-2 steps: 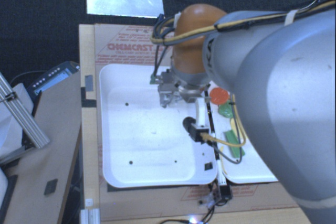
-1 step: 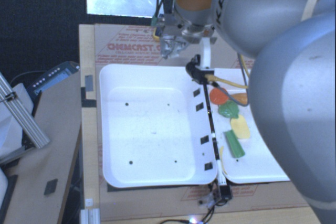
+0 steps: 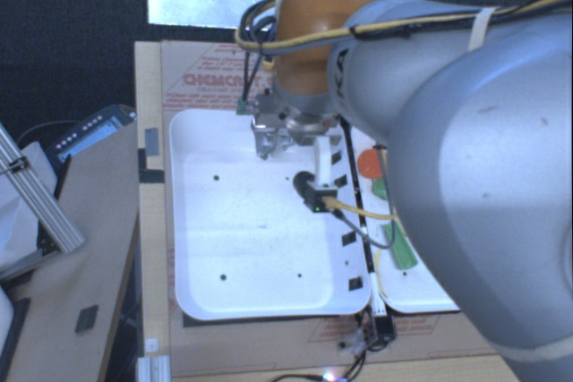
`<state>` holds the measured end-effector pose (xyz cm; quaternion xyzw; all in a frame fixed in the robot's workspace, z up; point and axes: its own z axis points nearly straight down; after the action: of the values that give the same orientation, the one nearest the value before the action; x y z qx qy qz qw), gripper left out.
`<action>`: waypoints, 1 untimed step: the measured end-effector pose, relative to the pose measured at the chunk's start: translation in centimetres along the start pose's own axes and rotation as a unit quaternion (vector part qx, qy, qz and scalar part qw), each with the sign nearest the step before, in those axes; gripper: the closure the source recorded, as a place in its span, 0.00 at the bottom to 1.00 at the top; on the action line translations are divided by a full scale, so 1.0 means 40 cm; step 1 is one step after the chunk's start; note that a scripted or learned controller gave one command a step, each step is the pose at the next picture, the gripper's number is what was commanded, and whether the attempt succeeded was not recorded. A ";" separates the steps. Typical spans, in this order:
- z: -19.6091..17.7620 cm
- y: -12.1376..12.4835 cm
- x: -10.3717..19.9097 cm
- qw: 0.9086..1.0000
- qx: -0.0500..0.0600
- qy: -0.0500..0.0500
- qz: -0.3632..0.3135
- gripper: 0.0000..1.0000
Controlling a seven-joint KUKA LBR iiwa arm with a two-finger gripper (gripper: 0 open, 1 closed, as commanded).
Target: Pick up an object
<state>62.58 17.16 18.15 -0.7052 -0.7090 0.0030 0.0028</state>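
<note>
Plainly, the gripper (image 3: 267,141) is hanging over the far part of the left bin (image 3: 192,282), just above bare white floor marked with a few dark specks. The view is too blurred there to tell whether it is clenched or released, and nothing is showing in its grasp.

The things worth picking are lying in the right bin (image 3: 421,304): an orange piece (image 3: 369,164) near the wall the bins share, and a green piece (image 3: 403,253) nearer the camera. Both are sitting well apart from the gripper and are partly hidden by the arm (image 3: 466,148).

The main risk is that the gripper is aiming at a spot with nothing to take, so a descent here would probably close on air or press against the bin floor.

A second risk is coming from the arm's bulk. It is covering most of the right bin, so any try at the orange or green piece is being judged with a poor sight of them. Since the orange piece is lying close to the shared wall, the gripper could strike that wall or nudge the piece aside instead of straddling it.

A yellow cable (image 3: 358,212) is trailing across the shared wall near these pieces, and it could drag one out of place as the arm is swinging over.
</note>
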 end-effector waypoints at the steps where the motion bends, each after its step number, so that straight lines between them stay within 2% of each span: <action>1: -0.118 0.112 0.007 1.000 -0.008 0.001 0.000 1.00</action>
<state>67.10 17.46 22.83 -0.7051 -0.7091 -0.0035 -0.0023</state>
